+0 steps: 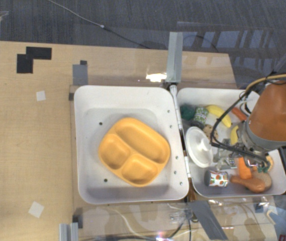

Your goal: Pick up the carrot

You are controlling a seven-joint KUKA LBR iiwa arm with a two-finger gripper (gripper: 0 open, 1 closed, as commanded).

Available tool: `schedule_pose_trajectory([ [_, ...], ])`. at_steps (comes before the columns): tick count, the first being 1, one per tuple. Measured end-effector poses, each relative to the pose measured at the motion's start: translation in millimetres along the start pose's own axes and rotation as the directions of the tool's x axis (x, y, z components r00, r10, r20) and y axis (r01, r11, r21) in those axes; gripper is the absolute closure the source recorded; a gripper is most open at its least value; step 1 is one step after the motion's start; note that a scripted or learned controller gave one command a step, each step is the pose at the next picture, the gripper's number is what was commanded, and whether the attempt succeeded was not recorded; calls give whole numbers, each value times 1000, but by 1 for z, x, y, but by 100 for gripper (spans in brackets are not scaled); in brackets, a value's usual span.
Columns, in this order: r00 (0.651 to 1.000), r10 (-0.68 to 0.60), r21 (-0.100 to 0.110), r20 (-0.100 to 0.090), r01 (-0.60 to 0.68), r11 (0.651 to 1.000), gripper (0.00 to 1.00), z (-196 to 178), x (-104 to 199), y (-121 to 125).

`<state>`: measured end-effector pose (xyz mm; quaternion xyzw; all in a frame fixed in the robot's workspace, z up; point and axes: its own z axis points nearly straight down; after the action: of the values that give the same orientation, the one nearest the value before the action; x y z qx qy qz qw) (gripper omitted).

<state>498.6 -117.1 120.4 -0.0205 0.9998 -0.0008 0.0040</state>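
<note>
The carrot point(244, 169) is a short orange piece in the right bin point(198, 187), near its front right corner, partly covered by the arm. My gripper point(234, 157) hangs low over that bin, directly above and slightly left of the carrot. The grey arm with its orange band point(278, 112) covers the right part of the bin. I cannot make out whether the gripper touches the carrot.
In the right bin lie a brown lump point(252, 184) in front of the carrot, a small can point(216, 178), a white cup point(199, 146), a banana point(219, 113) and a green item point(189, 112). The left bin point(87, 109) holds a yellow divided plate point(133, 150).
</note>
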Motion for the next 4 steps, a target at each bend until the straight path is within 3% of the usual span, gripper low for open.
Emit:
schedule_pose_trajectory([
  [1, 985, -172, -3, 7, 172, 985, 100, -67, -10, 92],
  [2, 979, -202, 1, 3, 202, 979, 100, -66, -12, 37],
  [3, 860, -510, -2, -2, 510, 860, 100, -14, -15, -22],
  [4, 949, -316, 5, 5, 316, 949, 100, -111, -21, -76],
])
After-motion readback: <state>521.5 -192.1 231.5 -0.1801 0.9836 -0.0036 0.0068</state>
